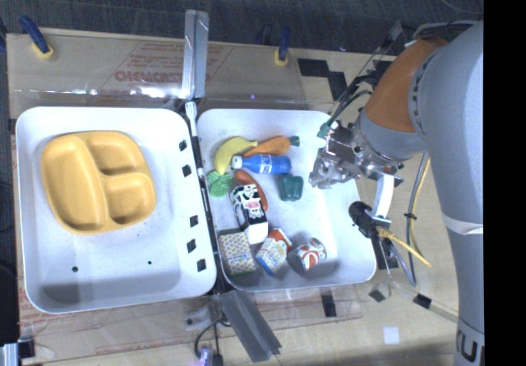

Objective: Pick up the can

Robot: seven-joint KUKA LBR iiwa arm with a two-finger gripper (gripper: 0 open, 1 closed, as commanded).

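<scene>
The can [308, 255] lay on its side near the right bin's [349, 216] front edge, beside small cartons. The gripper [325, 173] hovered near the bin's right side, behind the can; its grip state was unclear.
</scene>
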